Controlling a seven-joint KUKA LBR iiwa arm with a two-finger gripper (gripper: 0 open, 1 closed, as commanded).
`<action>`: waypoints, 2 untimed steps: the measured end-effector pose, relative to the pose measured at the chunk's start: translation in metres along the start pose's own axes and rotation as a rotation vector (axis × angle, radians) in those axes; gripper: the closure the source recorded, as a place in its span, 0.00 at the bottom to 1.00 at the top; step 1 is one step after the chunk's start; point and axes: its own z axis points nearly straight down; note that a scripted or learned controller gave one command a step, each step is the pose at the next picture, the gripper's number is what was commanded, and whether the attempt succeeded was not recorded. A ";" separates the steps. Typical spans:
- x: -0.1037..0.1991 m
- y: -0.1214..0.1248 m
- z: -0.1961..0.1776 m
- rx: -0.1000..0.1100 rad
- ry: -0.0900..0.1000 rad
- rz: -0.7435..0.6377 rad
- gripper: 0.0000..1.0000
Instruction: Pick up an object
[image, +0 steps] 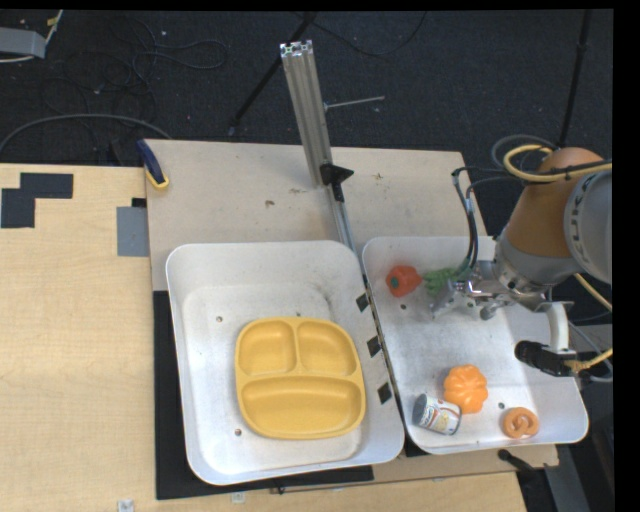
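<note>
Nearest us, low in the frame, the right bin (560, 425) holds a small can (437, 415), an orange pumpkin toy (466, 387) and a ring (519, 423). Farther up, the gripper (462, 291) hangs beside a green piece (438, 281) and a red fruit (403, 280); whether its jaws are apart we cannot tell. We judge the approach underway; next comes closing squarely on one object.

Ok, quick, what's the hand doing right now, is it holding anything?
Hand: low in the right white bin, beside the green leafy toy and red round toy; open or closed cannot be told, and no object is seen held.
</note>
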 end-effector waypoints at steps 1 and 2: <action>-0.001 0.001 -0.013 -0.003 -0.001 0.001 1.00; -0.005 0.001 -0.076 -0.011 -0.003 0.001 1.00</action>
